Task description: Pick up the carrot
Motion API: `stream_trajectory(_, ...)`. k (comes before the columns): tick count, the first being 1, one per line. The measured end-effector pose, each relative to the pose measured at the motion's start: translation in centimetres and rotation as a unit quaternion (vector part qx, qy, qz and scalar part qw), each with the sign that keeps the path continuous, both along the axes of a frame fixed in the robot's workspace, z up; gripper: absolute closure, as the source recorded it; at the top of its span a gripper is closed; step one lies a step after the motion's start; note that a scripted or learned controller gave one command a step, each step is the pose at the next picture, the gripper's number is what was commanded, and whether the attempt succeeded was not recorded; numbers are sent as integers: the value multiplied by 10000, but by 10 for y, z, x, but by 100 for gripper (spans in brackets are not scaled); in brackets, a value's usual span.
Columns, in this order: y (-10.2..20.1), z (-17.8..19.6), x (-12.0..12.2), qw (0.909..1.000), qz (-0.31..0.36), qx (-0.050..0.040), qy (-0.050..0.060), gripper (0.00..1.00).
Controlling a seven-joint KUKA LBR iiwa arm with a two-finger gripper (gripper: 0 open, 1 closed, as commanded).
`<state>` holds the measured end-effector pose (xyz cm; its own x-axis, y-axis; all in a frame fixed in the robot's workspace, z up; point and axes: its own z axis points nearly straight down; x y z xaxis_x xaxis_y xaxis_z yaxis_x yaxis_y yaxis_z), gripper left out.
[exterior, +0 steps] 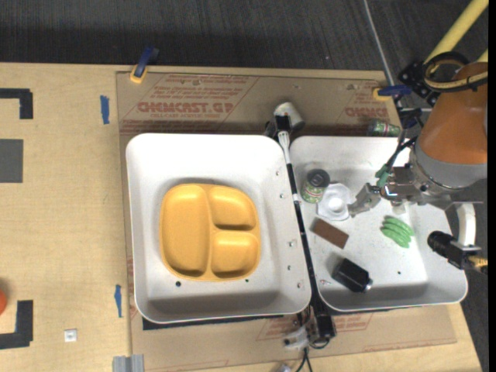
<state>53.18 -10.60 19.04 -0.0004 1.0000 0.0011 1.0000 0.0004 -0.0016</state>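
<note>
My gripper [373,195] hangs over the middle of the right bin [442,285], below the grey arm and its orange band [463,126]. Its tip is just to the right of a white round cap [335,203] and up-left of a green ribbed piece [397,231]. I see nothing held in it. A small orange-red thing [2,302] lies on the bench at the view's far left edge, cut off by the frame and far from the bins.
The right bin also holds a small round tin [315,182], a brown block [331,233] and a black block [350,275]. A yellow divided plate [209,229] sits in the left bin [147,161]. Cables and a clamp [453,248] hang off the arm at the right.
</note>
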Motion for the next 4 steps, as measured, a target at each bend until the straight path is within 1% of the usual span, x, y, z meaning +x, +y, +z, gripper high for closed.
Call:
stream_trajectory(1,12,-105,-53,9903,-1390,3,0,0)
stream_trajectory(2,-27,-12,16,9985,-556,-9,-15,0)
stream_trajectory(3,13,-83,-9,9975,-709,-2,3,0)
stream_trajectory(4,12,-73,-8,9974,-716,-5,-10,100)
